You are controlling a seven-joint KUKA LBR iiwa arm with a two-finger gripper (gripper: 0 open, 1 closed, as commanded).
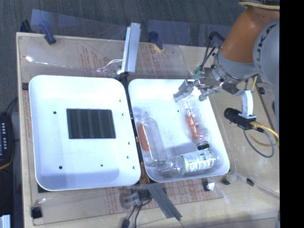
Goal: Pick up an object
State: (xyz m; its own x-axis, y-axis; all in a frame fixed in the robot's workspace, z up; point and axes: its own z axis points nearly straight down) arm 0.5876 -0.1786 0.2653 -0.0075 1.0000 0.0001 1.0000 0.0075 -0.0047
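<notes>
Clear bottle (pixel 194 121) with orange contents lies along the right bin's (pixel 142 90) right wall, its top end beneath the gripper (pixel 190 90); finger state cannot be told. A second orange-filled bottle (pixel 148 139) lies near the left wall, a labelled bottle (pixel 194 163), its label text unreadable, along the near edge. The left bin (pixel 47 87) carries a dark ribbed panel (pixel 90 123).

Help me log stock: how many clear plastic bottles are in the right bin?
3. One bottle lies along the left side, one runs down the right side below the claw, and one lies across the near end.
</notes>
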